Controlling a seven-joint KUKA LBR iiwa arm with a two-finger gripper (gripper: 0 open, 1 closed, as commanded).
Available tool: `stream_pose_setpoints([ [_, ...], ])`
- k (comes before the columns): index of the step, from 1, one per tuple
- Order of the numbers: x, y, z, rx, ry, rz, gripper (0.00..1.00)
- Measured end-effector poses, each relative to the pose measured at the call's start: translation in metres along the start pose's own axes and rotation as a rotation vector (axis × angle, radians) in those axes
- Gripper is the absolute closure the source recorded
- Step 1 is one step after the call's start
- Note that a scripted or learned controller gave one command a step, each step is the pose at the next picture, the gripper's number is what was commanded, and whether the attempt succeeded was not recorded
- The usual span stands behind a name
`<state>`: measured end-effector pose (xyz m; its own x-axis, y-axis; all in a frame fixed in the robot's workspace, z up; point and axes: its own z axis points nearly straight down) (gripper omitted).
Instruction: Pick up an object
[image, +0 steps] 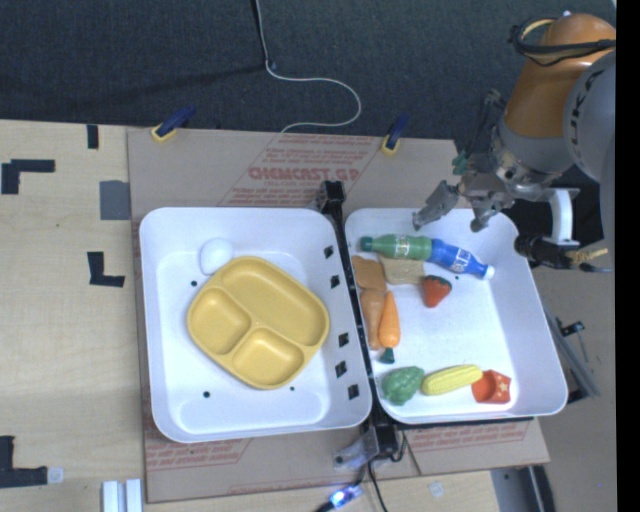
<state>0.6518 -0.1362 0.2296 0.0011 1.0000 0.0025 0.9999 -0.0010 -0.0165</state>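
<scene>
I had the gripper (458, 211) hanging over the right bin's (520, 350) far edge, jaws apart and holding nothing. The bottle (425, 250) lay on its side just below them. I judged it light, stiff and slick, likely to roll, best pinched across its middle. A strawberry (435, 291) and bread (369, 275) crowded its near side; the carrot (388, 320) lay farther off.

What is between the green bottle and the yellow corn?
In the camera view, a strawberry lies between the green bottle and the corn, then bare white bin floor.
</scene>
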Motion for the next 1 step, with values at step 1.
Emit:
stream_pose_setpoints([
  [1,0.0004,0.002,-0.0081,-0.013,-0.002,-0.003,0.0],
])
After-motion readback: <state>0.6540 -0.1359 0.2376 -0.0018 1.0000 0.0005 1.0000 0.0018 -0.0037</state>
